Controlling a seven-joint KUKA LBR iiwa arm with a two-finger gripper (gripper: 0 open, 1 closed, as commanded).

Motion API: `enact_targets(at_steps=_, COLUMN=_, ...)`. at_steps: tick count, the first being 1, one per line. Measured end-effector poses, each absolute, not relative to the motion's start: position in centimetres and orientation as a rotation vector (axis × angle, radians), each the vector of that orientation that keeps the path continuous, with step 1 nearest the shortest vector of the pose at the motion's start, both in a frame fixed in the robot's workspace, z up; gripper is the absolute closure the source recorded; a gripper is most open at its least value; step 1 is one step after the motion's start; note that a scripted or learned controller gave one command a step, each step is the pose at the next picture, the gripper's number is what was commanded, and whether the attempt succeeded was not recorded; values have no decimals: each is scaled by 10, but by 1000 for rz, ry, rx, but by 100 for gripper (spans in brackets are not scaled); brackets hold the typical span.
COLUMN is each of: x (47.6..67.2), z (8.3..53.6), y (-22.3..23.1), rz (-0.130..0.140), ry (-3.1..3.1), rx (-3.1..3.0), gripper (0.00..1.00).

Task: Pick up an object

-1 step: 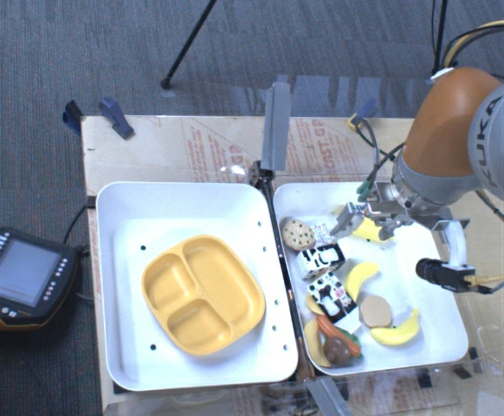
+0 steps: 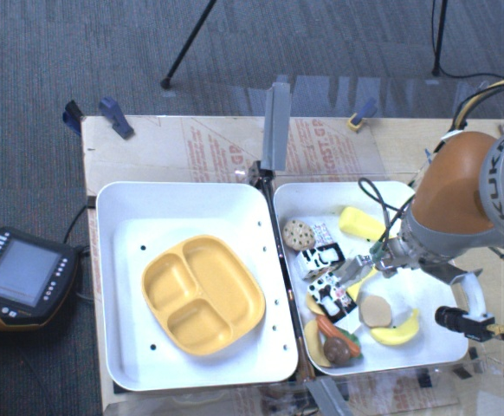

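Camera view
Left bin (image 2: pixel 122 232): shallow and white, holding a yellow divided plate (image 2: pixel 203 295) with three compartments, lying near the bin's middle.
Right bin (image 2: pixel 425 345): shallow and white, crowded with toy food and small objects.
Arm (image 2: pixel 455 189): enters from 3 o'clock, its orange band over the bin's right rim, the wrist slanting down toward the bin's centre.
Gripper (image 2: pixel 349 273): low over the middle of the right bin, directly above a black-and-white patterned toy (image 2: pixel 328 296); whether its fingers are released or clenched cannot be told, and no object is seen between them.
Cookie (image 2: pixel 299 233): round, speckled, at 10 o'clock in the right bin.
Black-and-white card (image 2: pixel 323 254): just beside the cookie, toward the centre.
Yellow block (image 2: pixel 359 223): at 12 o'clock in the right bin.
Banana (image 2: pixel 397 332): at 5 o'clock, curved, touching a tan round slice (image 2: pixel 376 311).
Carrot (image 2: pixel 332 328): orange, at 7 o'clock, lying by a brown lump (image 2: pixel 338 352).
Teach pendant (image 2: pixel 20 277): on the floor at 9 o'clock from the bench.
Blue clamp (image 2: pixel 115 116): at the bench's far left corner.
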State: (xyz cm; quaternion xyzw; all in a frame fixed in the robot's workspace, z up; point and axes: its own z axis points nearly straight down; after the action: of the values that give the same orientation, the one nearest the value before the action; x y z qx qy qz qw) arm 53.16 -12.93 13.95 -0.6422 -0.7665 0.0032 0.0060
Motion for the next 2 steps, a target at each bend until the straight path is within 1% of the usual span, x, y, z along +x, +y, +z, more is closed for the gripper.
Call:
enact_targets(at_steps=1, x=551, z=98, y=-124, rz=-13, ry=-2546, rx=-1886, gripper=0)
enact_targets(at_steps=2, x=551, z=104, y=-126, rz=-10, ry=-2536, rx=-1893, gripper=100)
